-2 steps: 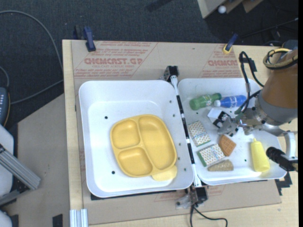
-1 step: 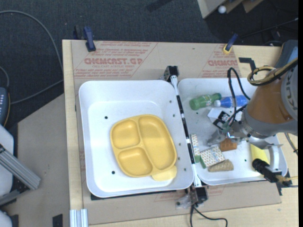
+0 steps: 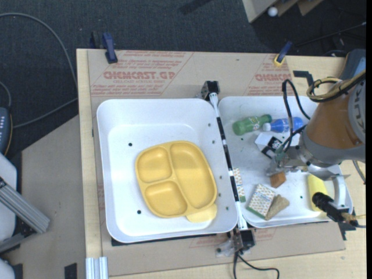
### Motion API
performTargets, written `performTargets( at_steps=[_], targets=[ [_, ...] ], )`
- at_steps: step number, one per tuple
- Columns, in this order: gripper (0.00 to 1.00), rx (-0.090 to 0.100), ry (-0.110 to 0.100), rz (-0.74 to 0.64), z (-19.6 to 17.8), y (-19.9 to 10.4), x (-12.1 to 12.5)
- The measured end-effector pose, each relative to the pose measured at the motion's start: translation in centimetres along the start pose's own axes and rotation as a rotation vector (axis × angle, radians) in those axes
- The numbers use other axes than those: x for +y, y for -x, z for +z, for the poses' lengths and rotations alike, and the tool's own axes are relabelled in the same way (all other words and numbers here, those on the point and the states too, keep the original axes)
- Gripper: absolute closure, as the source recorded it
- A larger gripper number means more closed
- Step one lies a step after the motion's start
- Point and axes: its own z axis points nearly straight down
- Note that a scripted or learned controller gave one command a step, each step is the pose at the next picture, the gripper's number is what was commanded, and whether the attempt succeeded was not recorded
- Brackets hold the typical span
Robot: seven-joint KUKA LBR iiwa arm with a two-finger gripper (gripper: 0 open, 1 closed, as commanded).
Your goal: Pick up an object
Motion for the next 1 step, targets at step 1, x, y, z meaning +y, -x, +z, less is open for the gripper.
performTargets(
  at_steps=[1],
  targets=[
    [1.00,0.003,-0.005,-0.003,-8.89,-7.98,0.14]
  ],
)
